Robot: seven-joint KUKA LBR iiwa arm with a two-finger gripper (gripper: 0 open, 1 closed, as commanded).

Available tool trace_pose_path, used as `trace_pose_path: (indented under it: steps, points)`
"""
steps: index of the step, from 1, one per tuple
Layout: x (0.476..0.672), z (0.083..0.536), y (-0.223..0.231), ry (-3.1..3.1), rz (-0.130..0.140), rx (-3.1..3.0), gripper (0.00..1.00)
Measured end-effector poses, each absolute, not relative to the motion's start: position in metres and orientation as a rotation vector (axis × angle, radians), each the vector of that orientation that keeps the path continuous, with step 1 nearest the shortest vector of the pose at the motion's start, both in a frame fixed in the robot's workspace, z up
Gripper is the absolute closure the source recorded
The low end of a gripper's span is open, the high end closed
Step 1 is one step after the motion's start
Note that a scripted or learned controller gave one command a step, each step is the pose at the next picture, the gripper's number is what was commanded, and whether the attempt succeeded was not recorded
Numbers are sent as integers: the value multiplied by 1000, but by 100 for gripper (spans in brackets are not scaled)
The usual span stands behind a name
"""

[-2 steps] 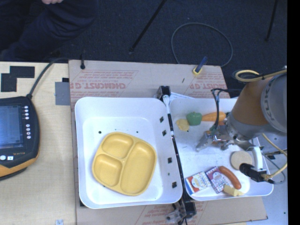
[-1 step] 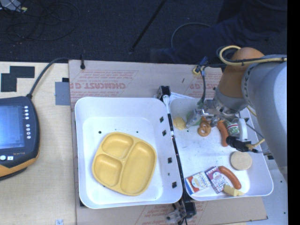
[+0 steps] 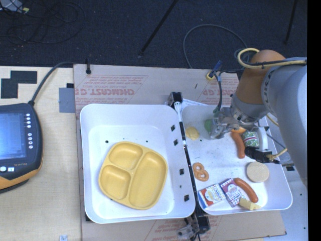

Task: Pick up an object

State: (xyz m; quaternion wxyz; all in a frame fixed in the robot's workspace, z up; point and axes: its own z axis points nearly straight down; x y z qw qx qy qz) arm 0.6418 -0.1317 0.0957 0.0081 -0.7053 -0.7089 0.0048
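We locate the pincer low over the upper left part of the right bin, just beside a green object; we cannot tell how wide it stands or whether it holds anything. We judge the step in hand to be the reach onto a target, probably that green object. The next move calls for closing squarely on it and lifting straight up. The arm enters from the right, wrist angled down toward the bin. A yellow piece lies near.

Two bins, one tray, two sausages, one pretzel.
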Motion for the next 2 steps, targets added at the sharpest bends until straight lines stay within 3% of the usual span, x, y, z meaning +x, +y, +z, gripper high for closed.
trace_pose_path:
  steps: [1, 2]
  points:
    - [628, 129, -219, -2218, 6, -2229, 100]
    - [630, 128, -214, -2223, -1, -2221, 0]
